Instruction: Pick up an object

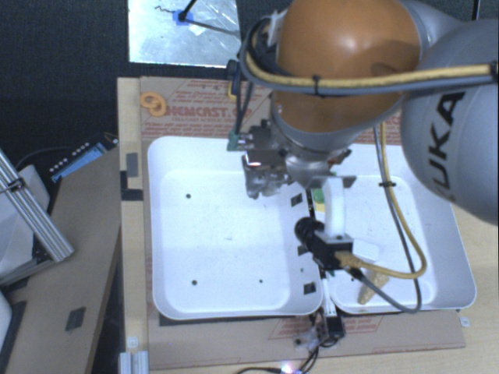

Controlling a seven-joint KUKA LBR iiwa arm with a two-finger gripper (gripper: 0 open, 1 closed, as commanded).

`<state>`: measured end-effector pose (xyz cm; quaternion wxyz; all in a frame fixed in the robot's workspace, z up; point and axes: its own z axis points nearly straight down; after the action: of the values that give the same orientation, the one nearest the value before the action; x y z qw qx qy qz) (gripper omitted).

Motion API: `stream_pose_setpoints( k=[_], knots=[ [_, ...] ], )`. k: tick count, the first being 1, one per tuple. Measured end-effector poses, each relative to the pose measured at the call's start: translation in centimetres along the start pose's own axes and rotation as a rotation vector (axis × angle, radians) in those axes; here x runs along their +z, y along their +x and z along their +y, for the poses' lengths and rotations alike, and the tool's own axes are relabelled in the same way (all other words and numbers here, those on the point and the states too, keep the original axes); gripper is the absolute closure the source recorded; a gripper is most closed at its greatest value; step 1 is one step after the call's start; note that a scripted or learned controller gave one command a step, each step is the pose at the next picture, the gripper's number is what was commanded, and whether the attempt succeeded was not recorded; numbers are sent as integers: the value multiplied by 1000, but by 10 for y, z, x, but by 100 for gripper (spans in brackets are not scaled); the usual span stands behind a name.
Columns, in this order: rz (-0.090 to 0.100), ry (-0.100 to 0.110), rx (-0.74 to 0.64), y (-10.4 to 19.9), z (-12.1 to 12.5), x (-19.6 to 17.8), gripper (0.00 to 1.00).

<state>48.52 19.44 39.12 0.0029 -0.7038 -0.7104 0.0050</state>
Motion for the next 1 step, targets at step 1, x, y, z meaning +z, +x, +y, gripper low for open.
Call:
stream_pose_setpoints(
  k=[1],
  knots=[
    [10, -29, 4, -11, 0, -153, 100]
  ],
)
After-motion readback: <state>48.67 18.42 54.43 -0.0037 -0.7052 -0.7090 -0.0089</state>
